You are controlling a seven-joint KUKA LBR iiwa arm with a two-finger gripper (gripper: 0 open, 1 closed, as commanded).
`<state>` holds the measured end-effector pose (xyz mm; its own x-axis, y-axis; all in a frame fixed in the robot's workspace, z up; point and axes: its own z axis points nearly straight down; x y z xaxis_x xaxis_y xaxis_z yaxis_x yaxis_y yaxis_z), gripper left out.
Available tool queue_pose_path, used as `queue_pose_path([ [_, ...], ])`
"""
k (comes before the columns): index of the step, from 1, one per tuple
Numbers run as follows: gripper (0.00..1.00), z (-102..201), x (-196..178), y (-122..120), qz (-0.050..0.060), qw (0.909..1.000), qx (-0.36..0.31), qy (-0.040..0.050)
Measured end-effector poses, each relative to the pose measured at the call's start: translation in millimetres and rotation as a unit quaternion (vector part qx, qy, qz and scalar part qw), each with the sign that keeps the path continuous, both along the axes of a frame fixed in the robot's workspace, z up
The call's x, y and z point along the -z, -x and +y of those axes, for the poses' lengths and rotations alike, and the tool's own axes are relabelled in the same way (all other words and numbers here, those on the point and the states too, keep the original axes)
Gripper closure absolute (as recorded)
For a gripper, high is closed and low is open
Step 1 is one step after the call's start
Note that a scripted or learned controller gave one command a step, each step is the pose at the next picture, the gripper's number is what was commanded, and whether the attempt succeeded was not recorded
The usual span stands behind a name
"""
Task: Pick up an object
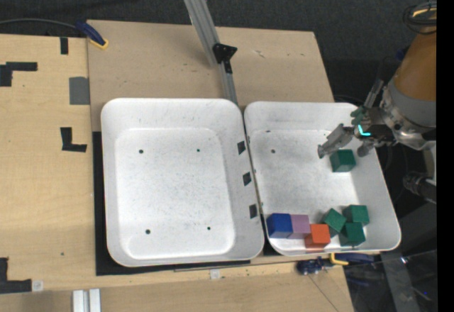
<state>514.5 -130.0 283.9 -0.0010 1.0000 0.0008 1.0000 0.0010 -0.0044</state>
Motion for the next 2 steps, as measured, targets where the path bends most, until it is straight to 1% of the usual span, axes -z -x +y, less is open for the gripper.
queue_pose_path([
  [1,0.0,-0.1,-1.7,-0.6,-0.002,1.0,-0.001,0.0005],
  [2,0.0,7.2,45.1,3.9,0.001,1.0,0.0,0.0001],
])
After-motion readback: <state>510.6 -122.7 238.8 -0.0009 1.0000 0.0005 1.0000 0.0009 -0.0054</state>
